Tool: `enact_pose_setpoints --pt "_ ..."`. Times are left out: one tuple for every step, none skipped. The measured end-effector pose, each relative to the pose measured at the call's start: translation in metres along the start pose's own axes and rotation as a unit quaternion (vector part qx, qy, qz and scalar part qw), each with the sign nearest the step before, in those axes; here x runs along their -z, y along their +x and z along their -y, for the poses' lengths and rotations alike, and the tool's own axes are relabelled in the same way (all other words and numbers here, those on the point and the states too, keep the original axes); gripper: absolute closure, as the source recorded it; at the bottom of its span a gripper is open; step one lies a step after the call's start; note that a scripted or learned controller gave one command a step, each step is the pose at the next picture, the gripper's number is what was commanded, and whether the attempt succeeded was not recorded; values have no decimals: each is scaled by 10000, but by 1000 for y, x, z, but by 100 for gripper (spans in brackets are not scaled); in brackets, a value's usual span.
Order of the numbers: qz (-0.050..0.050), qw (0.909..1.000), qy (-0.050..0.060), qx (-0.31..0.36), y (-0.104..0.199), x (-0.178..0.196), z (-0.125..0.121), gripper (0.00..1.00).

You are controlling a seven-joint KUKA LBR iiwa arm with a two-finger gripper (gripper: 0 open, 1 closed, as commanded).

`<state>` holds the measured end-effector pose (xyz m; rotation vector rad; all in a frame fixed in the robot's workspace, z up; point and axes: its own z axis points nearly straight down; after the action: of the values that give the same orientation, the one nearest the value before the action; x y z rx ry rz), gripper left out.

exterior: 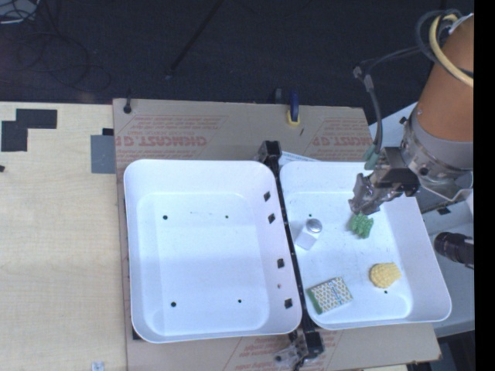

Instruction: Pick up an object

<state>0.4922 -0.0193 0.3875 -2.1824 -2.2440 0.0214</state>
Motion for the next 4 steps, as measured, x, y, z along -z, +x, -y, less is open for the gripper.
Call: enact_pose_setpoints --pt "4 10000 9 42 0 9 0 100" --pt "9 10000 20 90 0 19 0 100" --pt "-9 9999 -27 -156 -19 -63 18 100" --pt "-15 9998 -139 -108 28 54 16 100"
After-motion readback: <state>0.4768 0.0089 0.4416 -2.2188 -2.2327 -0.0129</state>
